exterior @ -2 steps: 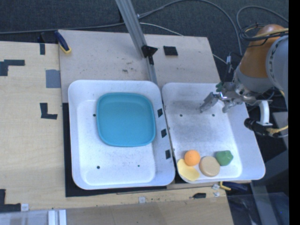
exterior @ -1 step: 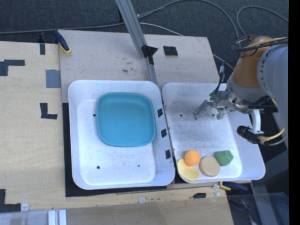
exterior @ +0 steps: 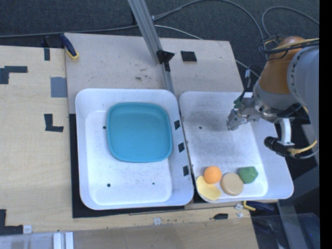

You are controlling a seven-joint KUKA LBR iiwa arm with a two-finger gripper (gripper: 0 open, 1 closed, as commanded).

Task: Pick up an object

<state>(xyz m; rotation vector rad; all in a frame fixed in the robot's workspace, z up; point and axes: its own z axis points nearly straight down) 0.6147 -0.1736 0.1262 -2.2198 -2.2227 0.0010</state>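
The gripper (exterior: 234, 121), finger state indiscernible, is hovering far of the small orange ball (exterior: 211, 174) in the right white bin (exterior: 218, 139).

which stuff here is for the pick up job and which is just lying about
For the job:
hand
round orange ball
round beige disc
green lump
flat yellow piece

Lying about:
blue square plate
yellow-tipped clamp
grey metal pole

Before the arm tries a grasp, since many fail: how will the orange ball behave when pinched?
The orange ball looks round and smooth, so it may slip or roll. The yellow piece and tan disc crowd it, probably hampering finger placement.
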